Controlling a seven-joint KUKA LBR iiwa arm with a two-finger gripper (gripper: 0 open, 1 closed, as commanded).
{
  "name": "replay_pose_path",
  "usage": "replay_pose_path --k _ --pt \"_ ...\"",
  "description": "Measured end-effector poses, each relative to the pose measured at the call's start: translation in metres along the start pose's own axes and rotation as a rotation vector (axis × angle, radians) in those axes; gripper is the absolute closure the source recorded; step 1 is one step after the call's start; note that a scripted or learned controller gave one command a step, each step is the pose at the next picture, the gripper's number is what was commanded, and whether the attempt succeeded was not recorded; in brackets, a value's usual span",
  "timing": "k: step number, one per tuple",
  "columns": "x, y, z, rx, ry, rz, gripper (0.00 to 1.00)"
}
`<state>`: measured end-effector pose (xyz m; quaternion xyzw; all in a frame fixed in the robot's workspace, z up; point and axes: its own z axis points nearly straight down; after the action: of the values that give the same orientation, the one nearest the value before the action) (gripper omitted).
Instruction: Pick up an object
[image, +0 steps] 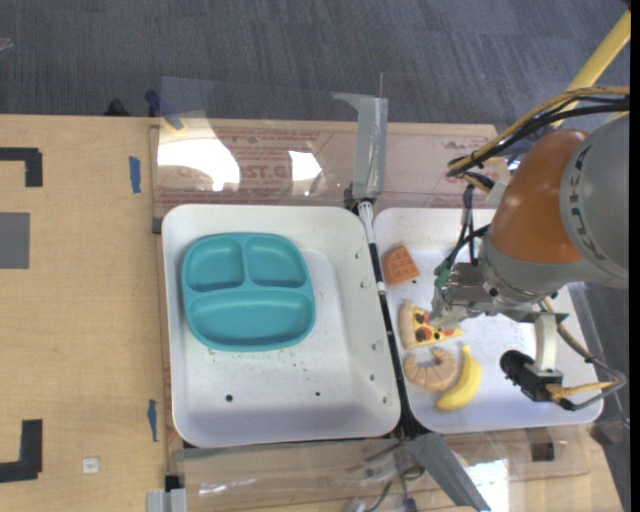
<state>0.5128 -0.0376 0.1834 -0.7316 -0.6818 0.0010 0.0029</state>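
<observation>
One pincer (446, 316) hangs over a pizza slice (419, 324) beside a banana (460, 380).

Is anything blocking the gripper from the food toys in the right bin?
Nothing visible does. The gripper is right over the pizza slice, with the banana and the round pastry crowded just below it in the picture.

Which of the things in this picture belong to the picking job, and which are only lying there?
Belong to the job:
- gripper, over the right bin
- toy pizza slice, nearest to it
- banana, round pastry and orange waffle piece, other likely candidates in that bin

Just lying about:
- teal divided plate in the left bin
</observation>
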Motion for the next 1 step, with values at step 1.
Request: replay_pose_path --k 1 --pt "0.0451 -0.037 -0.0164 -0.003 -0.001 0.567 1.0"
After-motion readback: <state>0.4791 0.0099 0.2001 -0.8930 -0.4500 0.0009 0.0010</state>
